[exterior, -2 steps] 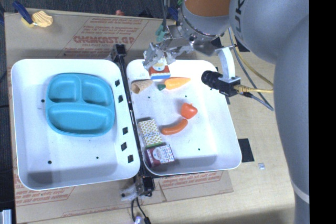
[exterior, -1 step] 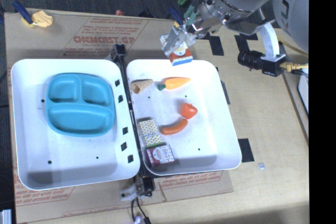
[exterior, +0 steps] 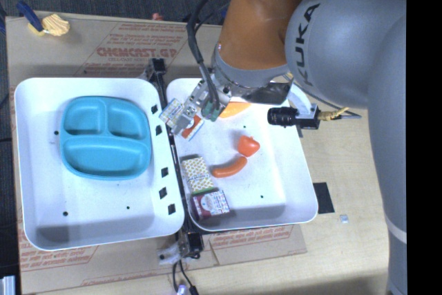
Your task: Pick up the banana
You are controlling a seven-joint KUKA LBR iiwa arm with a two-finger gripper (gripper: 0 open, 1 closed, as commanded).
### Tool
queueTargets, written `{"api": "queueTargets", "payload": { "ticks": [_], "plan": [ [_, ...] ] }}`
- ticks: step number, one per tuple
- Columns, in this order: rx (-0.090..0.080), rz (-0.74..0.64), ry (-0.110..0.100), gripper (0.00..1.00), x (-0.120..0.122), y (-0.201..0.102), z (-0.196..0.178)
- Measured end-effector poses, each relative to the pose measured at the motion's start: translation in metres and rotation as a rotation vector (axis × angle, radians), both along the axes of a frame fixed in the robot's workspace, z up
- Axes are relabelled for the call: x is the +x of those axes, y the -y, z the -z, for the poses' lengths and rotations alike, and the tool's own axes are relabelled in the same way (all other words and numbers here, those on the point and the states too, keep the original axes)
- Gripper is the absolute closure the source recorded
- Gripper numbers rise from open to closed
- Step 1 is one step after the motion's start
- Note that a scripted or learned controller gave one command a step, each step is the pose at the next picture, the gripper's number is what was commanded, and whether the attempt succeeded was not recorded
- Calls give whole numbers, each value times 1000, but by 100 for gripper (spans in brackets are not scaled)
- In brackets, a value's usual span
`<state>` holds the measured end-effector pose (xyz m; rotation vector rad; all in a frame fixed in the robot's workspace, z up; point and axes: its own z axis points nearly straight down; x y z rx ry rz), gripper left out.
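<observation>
The banana (exterior: pixel 237 108) is lying at the right bin's (exterior: pixel 298 183) far side, partly hidden under the arm (exterior: pixel 331 31) reading "KUKA". The gripper (exterior: pixel 181 118) is hovering nearby; its grip cannot be told. Cardboard (exterior: pixel 131 45) is showing "CHEMCAST GP".

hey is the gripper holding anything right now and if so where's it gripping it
Cannot be told. The gripper sits low over the right bin's left edge, with something small and reddish just beside its tip, but no grasp is visible.

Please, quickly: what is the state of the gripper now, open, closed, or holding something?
Gripper: cannot be told; it hangs low over the right bin's left edge.
</observation>
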<state>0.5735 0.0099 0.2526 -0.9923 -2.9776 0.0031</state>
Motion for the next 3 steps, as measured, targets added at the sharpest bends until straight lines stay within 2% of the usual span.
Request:
{"api": "queueTargets", "payload": {
  "ticks": [1, 2, 3],
  "plan": [
    [-1, 380, 5, 100, -14, 31, -165],
    [-1, 335, -1, 100, -25, 42, -16],
    [-2, 485, -1, 100, -84, 29, -47]
  ]
}}
